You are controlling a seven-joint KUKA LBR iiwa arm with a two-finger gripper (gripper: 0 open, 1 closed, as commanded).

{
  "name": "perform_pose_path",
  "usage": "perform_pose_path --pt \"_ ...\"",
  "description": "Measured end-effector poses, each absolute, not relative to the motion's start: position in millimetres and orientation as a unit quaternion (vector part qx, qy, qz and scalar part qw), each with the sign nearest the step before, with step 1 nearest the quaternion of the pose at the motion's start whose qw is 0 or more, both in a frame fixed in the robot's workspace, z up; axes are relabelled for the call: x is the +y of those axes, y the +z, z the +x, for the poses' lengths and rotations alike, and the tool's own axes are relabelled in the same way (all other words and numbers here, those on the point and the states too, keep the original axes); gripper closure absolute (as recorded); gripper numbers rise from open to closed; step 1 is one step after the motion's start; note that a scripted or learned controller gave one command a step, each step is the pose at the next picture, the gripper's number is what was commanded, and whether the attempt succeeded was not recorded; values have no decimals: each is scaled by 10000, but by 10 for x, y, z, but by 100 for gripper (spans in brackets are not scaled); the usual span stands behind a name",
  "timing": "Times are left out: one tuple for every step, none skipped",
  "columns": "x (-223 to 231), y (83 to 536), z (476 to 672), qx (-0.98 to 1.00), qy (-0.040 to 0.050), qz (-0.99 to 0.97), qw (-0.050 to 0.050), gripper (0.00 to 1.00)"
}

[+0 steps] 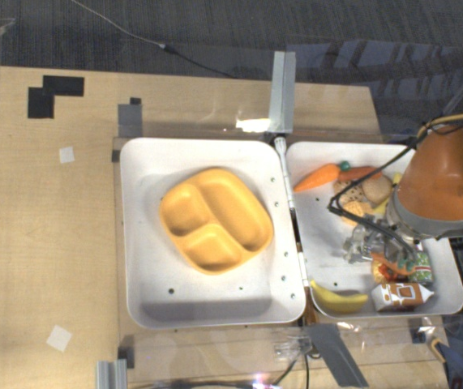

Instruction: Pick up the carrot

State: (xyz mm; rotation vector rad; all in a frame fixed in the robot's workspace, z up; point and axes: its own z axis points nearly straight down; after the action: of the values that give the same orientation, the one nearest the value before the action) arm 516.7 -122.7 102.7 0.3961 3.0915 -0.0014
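Note:
The carrot (318, 176) is orange with a green stub at its right end. It lies at the back left of the right bin (322, 233), close to the divider between the bins. My gripper (363, 243) hangs low over the middle of that bin, below the orange band of the arm (444, 178). It stands in front of and to the right of the carrot, clearly apart from it. Black cables loop across the space between them.
A yellow divided plate (215, 218) sits in the left bin (146, 298). The right bin also holds a brown bread-like piece (372, 190), a banana (340, 299) at the front, a small carton (400, 297) and a colourful packet (402, 267) next to the gripper.

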Motion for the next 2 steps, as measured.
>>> perform_pose_path --pt "-973 914 5104 9760 -6 2174 97 100" --pt "-1208 2346 5637 9511 12 3087 86 100"
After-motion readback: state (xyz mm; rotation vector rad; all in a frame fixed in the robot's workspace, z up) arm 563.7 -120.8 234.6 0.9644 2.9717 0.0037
